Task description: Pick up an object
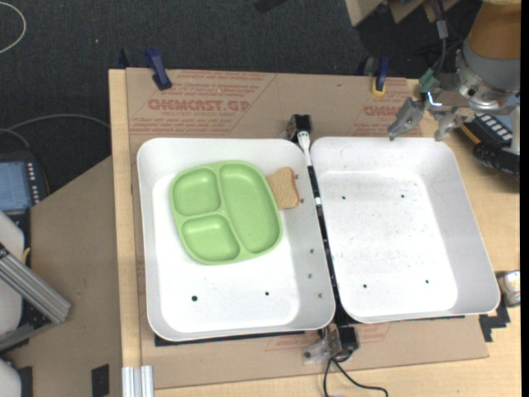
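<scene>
A green divided plate (225, 212) lies in the left bin (231, 308). A small tan slab that looks like a piece of bread (285, 188) rests against the plate's right rim. My gripper (422, 123) hangs over the far edge of the right bin (397, 246), well to the right of both objects. Its two grey fingers (402, 122) stand apart, open, with nothing between them.
Both bins sit on a cardboard sheet (207, 98) held by blue clamps (157, 69) at the back. A black bracket (300, 126) stands at the far end of the seam between the bins. Cables and grey hardware (496, 135) crowd the right edge near the arm.
</scene>
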Action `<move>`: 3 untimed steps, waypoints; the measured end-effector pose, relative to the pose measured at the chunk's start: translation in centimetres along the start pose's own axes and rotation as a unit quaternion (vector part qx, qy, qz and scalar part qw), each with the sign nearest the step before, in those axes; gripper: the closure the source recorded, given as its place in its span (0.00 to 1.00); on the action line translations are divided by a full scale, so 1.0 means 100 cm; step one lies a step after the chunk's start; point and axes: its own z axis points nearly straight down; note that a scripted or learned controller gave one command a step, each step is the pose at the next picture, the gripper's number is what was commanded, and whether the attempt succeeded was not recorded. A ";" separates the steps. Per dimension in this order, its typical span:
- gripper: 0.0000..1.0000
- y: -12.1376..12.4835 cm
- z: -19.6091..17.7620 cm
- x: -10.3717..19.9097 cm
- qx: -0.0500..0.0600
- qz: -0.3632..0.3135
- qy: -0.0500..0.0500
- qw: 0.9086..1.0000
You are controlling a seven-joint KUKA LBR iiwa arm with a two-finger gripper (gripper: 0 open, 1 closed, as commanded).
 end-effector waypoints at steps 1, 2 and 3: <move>0.00 -0.061 -0.138 0.056 -0.007 -0.003 0.000 1.000; 0.00 -0.104 -0.292 0.066 -0.011 -0.001 -0.001 1.000; 0.00 -0.153 -0.281 0.161 0.001 -0.006 0.001 1.000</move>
